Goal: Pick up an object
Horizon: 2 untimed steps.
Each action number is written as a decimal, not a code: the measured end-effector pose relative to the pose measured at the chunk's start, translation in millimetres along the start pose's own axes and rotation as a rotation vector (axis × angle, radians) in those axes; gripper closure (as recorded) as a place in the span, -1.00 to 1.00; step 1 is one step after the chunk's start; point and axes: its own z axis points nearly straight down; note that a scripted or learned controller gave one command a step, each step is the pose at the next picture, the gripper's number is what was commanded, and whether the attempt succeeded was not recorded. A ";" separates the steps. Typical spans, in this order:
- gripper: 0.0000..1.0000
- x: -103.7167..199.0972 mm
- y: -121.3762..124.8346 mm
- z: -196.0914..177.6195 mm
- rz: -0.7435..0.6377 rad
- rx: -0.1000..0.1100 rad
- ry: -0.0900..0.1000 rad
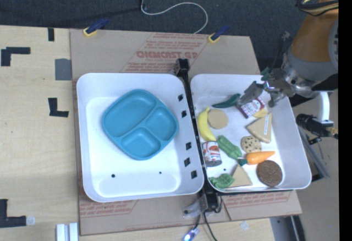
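Observation:
My gripper [261,97] hangs over the back right part of the right bin [300,149], with its two fingers spread apart, so it looks open. A small red and white packet [252,108] lies just below and between the fingertips; I cannot tell whether they touch it. A dark green pepper [226,102] lies to the packet's left. Close by in the same bin are a banana [204,124], a tan round cracker [218,119] and a pale cheese wedge [262,127].
Further forward in the right bin lie a chip cookie [250,143], carrot [258,157], brown round cookie [269,173], green pickle [230,147], small can [212,153] and a sandwich triangle [241,177]. The left bin [91,141] holds a blue divided plate [140,123].

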 end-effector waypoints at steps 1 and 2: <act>-1.00 9.0 -17.9 -212.9 0.003 -0.021 -0.007; -1.00 93.7 -76.5 -309.9 -0.005 -0.014 -0.001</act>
